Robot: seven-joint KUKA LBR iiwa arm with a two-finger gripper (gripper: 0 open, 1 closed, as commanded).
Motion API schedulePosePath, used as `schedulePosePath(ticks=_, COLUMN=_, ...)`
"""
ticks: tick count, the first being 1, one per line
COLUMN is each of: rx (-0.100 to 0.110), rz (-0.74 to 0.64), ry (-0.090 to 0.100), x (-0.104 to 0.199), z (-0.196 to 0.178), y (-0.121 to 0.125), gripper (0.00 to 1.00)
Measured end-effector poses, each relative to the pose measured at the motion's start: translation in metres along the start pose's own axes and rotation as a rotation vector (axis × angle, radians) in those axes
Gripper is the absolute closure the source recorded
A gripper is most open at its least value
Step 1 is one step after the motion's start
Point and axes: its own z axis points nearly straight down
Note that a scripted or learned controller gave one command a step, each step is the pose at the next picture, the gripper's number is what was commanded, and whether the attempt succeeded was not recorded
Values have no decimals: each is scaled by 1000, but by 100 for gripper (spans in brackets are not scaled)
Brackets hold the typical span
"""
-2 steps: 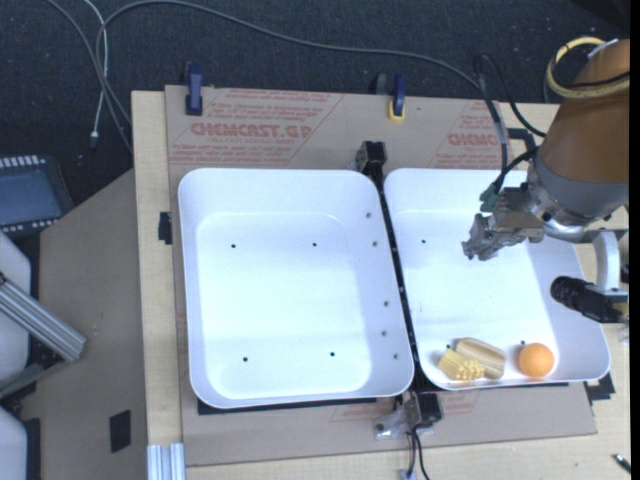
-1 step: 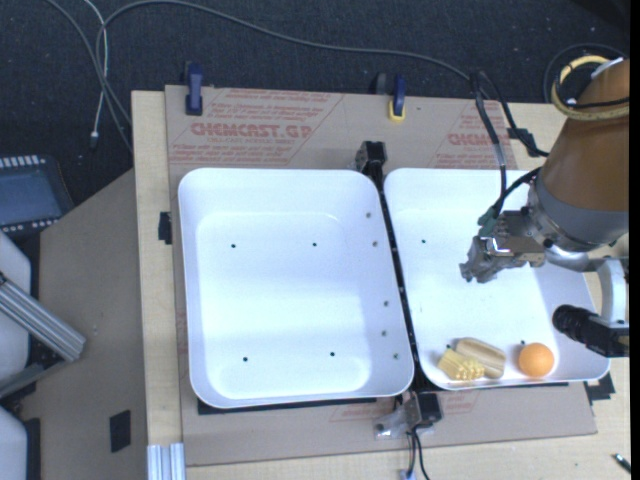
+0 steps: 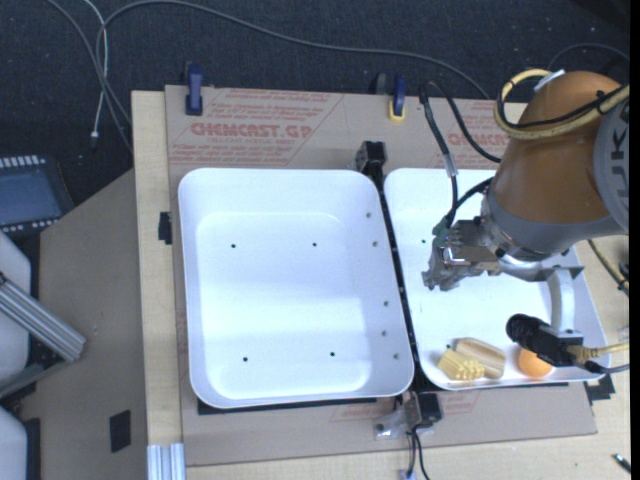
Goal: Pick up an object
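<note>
Since the corn cob [image 3: 461, 369], the tan bread roll [image 3: 482, 351] touching it and an orange toy [image 3: 535, 365] all sit along the right bin's [image 3: 412, 318] near edge, I'd call this the approach. My pincer [image 3: 440, 271] is over the bin's middle, and I can't tell how open it is. Next up: shift toward the corn, then drop down.

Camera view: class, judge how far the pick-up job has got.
Done: nothing lifted; the corn piece, tan roll and orange ball lie along the near edge of the right bin. Under way: the hand is over bare bin floor, apart from them. Left: reach one, grip it, lift.
</note>
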Motion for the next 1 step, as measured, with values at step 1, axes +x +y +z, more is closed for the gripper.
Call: schedulePosePath(ticks=1, rx=-1, rz=0, ry=0, x=45, z=3, y=0, gripper=100)
